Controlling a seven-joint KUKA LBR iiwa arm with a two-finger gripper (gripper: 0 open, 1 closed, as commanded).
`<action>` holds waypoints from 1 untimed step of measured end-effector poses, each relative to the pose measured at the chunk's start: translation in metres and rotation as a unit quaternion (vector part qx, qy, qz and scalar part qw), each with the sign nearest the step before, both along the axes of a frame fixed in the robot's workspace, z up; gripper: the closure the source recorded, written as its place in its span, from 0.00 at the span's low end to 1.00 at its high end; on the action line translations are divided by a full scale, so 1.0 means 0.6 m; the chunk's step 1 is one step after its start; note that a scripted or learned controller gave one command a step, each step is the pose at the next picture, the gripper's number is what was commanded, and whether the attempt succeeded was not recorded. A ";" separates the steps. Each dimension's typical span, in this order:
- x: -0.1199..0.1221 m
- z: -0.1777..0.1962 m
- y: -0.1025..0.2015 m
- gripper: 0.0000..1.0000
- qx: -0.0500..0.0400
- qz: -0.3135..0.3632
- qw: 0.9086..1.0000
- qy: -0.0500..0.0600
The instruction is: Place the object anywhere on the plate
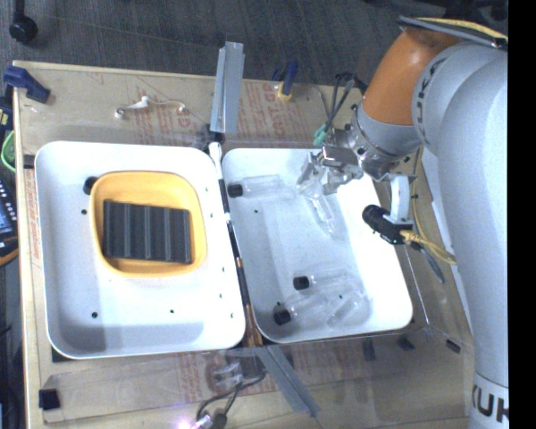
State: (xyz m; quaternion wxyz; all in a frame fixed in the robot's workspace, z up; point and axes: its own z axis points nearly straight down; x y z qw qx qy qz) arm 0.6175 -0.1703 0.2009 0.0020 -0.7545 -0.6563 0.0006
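While several clear plastic bottles with dark caps lie heaped near the front of the right white bin, one more clear plastic piece sits at the tip of the gripper, near that bin's back edge; its long axis appears to slant down and towards the front. It is too transparent to tell whether it is truly pinched between the fingers or merely beside them, and whether the fingers stand apart or together cannot be made out. Another clear bottle lies at the bin's back left corner. The yellow rounded plate with a dark ribbed insert rests in the left white bin, well to the left of the gripper across the bins' shared wall, so the coming move is judged to be a carry leftwards. Both bins stand on the wooden tabletop.
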 end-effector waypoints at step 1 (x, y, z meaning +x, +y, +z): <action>-0.022 -0.013 0.092 1.00 0.000 0.106 0.994 0.001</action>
